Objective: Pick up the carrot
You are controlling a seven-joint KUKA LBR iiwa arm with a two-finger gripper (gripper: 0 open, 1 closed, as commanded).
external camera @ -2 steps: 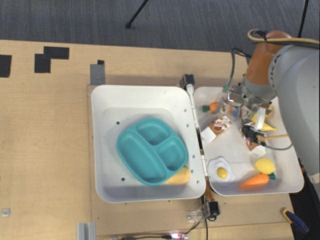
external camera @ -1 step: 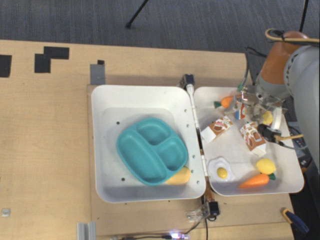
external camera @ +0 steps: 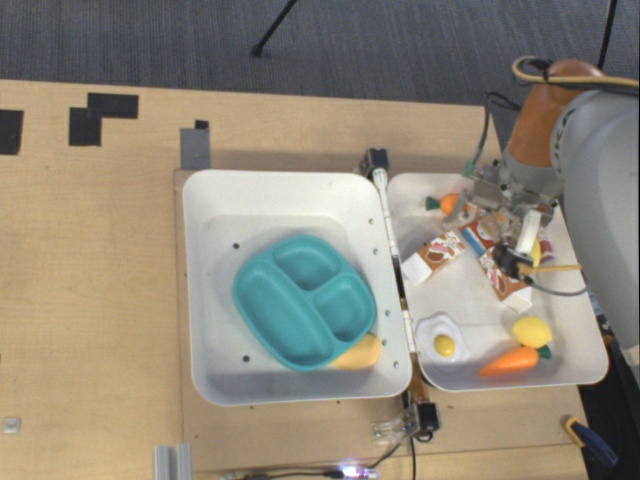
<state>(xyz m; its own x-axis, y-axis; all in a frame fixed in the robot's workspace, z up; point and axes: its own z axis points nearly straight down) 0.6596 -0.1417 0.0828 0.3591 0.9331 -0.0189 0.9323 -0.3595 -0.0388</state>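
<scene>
Arm reaches over the right bin (external camera: 590,363), tool (external camera: 510,230) pointing down, grip unclear; carrot (external camera: 508,361) lies apart

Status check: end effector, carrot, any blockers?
End effector at the right bin's far side, over the snack packets. Carrot lies free by the near wall. Lemon sits close beside it, fried egg nearby.

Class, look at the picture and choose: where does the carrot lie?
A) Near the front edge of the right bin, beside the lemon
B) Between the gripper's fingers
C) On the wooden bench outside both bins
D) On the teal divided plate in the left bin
A: the carrot lies near the front edge of the right bin, just below the lemon, away from the gripper.
</scene>
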